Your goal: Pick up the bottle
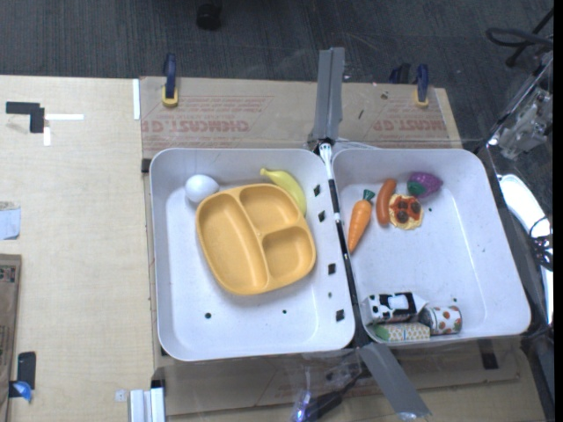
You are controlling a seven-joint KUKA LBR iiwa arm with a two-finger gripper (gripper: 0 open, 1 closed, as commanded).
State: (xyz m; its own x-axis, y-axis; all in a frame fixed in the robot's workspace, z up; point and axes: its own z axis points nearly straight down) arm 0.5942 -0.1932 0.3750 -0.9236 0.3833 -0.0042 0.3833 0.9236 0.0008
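The bottle [392,305] is small, white with black cow-like patches. It lies on its side near the front edge of the right bin [466,262]. A pale patterned box [398,331] lies right against it on the near side. A spotted can [445,318] touches its right end. Nothing covers the bottle from above.
A carrot [359,221], a red sausage [385,204], a pizza slice [405,211] and a purple toy [425,183] lie at the back of the right bin. The left bin [176,306] holds a yellow divided plate [255,238], a banana [287,185] and a white egg [201,186].
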